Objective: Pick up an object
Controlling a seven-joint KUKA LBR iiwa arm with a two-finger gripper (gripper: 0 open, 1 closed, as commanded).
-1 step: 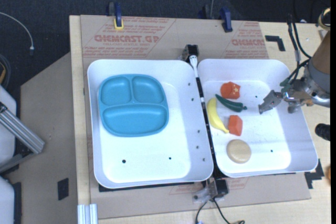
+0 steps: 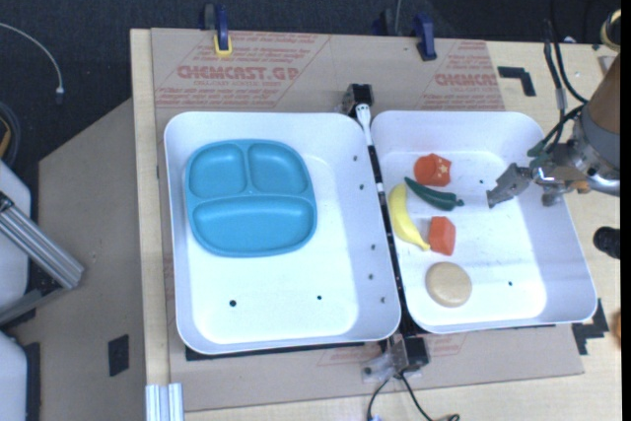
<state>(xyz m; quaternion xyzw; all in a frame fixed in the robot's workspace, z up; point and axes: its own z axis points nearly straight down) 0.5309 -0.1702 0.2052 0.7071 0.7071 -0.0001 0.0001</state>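
Camera view: left shallow white bin (image 2: 197,242) holds a blue three-compartment plastic tray (image 2: 252,197). Right white bin (image 2: 552,261) holds a yellow banana (image 2: 404,218), dark green pepper (image 2: 434,195), two red pieces (image 2: 432,169), and a tan round bun (image 2: 449,284). Two-finger gripper (image 2: 523,184) hovers spread, grasping nothing, near the pepper.

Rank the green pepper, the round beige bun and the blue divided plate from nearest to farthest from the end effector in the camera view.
1. Dark green toy pepper, just left of the end effector in the right bin.
2. Round beige toy bun, toward the right bin's front.
3. Blue plastic divided plate, across in the left bin.
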